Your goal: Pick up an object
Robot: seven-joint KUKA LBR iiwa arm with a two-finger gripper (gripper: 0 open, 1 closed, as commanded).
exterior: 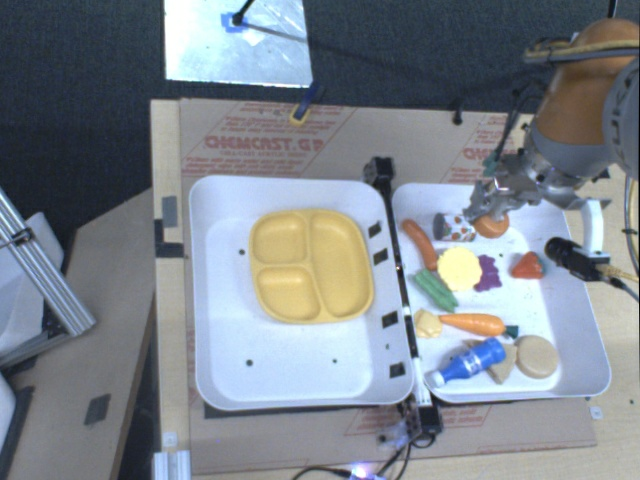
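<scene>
The right bin [590, 338] holds several toy foods. My gripper [486, 206] hangs low over the bin's far side, right above a small orange round piece [493, 228] and beside a white-and-red piece [455, 230]. The gripper body hides whether anything sits in its grasp. Nearer the front lie a red-orange sausage [421, 243], a yellow disc [459, 267], purple grapes [490, 273], a red strawberry-like piece [527, 265], green beans [434, 288], a carrot [472, 322], a blue bottle [467, 361] and a tan round piece [537, 356].
The left bin [215, 298] carries a yellow divided plate [309, 265]. A black divider [395, 268] runs between the bins. A black cylinder [566, 255] juts over the right bin's right side. A shiny sheet [238, 28] lies beyond the bench.
</scene>
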